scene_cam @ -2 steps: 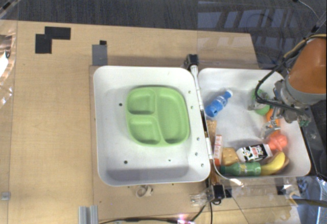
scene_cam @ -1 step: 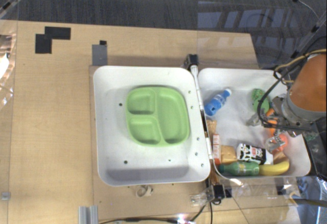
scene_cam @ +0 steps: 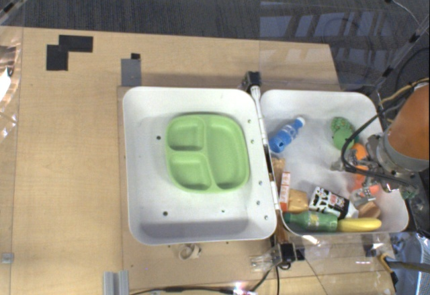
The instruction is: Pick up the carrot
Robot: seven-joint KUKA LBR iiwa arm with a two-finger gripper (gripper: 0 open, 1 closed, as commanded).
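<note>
Right bin (scene_cam: 316, 102) is open mid-floor; bottle (scene_cam: 285, 136), green toy (scene_cam: 341, 131) and banana (scene_cam: 359, 224) crowd its edges.

**No legible text in the bins**

Nothing in the camera view can be read. The black-and-white carton (scene_cam: 328, 201) in the right bin (scene_cam: 316, 102) carries bold printing, but it is too small and blurred to make out. The blue bottle (scene_cam: 285, 136) has no markings that resolve.

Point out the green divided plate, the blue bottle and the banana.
green divided plate (scene_cam: 205, 152): camera view, middle ridge.
blue bottle (scene_cam: 285, 134): camera view, middle of the body.
banana (scene_cam: 361, 224): camera view, middle of the peel.
</note>
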